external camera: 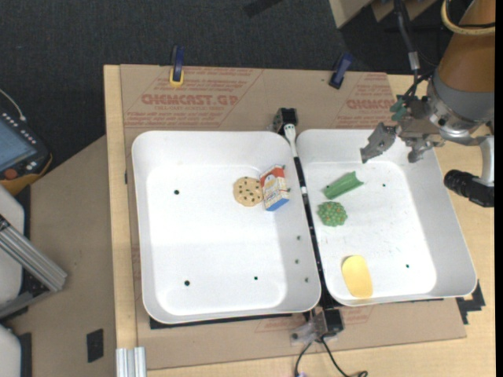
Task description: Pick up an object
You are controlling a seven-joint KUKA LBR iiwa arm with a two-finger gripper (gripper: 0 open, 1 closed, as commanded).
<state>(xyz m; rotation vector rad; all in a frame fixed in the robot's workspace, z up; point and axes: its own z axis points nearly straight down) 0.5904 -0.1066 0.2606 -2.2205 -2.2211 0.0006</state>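
My gripper (393,148) hangs over the back of the right bin (440,234), its two fingers spread apart with nothing between them. Just below and left of it lies a green stick-shaped piece (343,184). A round green knobbly object (332,213) sits a little nearer the front. A yellow oval piece (357,275) rests near the right bin's front edge. In the left bin (181,234), a cookie (247,191) and a small red, white and blue carton (274,188) lie side by side near the back right.
The bins sit on a cardboard sheet (196,93) held by blue clamps (178,66) at the back. A black divider strip (302,203) runs between the bins. The arm's orange band (471,45) rises at the top right.
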